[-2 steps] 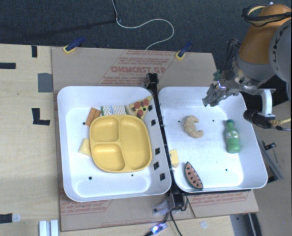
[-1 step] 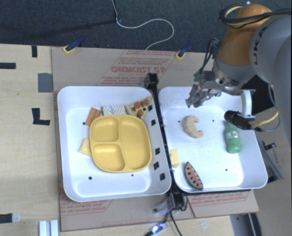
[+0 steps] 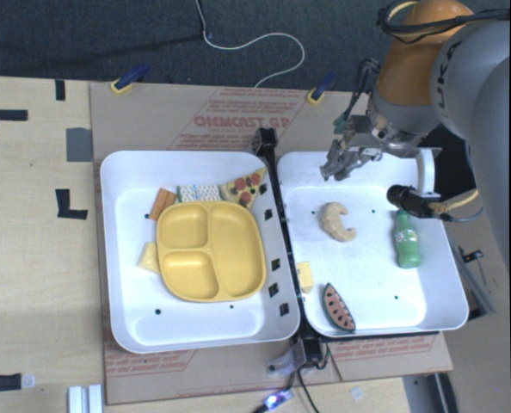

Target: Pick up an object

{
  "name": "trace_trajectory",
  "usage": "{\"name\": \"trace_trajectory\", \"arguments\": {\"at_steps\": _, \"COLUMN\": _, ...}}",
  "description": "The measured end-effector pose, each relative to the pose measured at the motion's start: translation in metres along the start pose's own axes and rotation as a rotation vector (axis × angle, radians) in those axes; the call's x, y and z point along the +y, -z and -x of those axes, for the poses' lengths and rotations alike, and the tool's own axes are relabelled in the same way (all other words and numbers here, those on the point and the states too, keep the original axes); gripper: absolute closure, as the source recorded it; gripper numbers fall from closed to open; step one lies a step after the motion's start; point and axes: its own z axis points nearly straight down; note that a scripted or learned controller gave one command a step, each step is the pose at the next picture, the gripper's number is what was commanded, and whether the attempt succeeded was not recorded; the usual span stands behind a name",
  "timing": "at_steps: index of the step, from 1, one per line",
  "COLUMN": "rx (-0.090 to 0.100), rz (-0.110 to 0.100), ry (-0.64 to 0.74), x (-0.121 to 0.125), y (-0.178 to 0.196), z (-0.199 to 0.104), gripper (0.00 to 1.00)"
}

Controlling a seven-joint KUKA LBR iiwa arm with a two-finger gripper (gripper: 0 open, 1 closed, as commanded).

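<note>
jaws [image 3: 335,169] above one croissant [image 3: 337,221], one bottle [image 3: 406,240].

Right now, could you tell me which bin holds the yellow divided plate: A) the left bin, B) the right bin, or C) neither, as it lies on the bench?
A: the yellow divided plate lies in the left bin, covering other small items.
</note>
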Motion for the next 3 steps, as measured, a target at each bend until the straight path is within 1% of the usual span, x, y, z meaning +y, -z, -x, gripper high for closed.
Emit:
{"name": "trace_trajectory", "arguments": {"at_steps": 1, "rx": 0.0, "rz": 0.0, "ry": -0.001, "x": -0.008, "y": 0.012, "z": 0.005, "gripper": 1.0}}
{"name": "trace_trajectory", "arguments": {"at_steps": 2, "rx": 0.001, "rz": -0.001, "ry": 0.0, "x": -0.01, "y": 0.016, "z": -0.003, "gripper": 1.0}}
{"name": "trace_trajectory", "arguments": {"at_steps": 3, "rx": -0.002, "rz": -0.003, "ry": -0.002, "x": -0.012, "y": -0.004, "z": -0.004, "gripper": 1.0}}
